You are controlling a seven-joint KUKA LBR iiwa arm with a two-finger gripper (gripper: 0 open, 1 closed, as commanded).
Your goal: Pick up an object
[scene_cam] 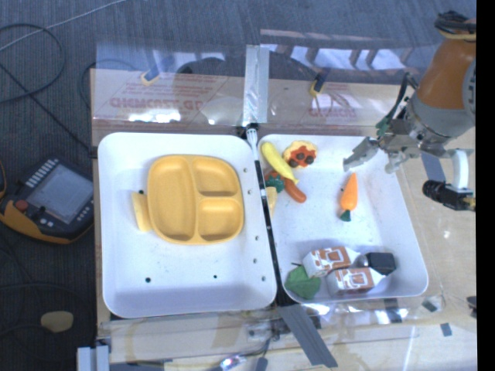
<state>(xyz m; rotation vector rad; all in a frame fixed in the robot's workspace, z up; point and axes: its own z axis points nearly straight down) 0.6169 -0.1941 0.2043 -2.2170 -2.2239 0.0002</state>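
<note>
My arm [448, 76] is reaching in from the right, my tool [377, 157] hanging with fingers spread, holding nothing.

Arm [452, 68]: grey body w/ broad orange band above wrist, rounded housing. Wrist section grey metal, boxy, black cable running alongside. Gripper [377, 154]: two thin silver-grey fingers. Black cylindrical part w/ white bracket beside wrist, lower right.

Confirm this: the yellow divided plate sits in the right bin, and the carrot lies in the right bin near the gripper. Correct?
Not quite. The camera view shows the yellow divided plate in the left bin. The carrot does lie in the right bin, near the gripper.
</note>
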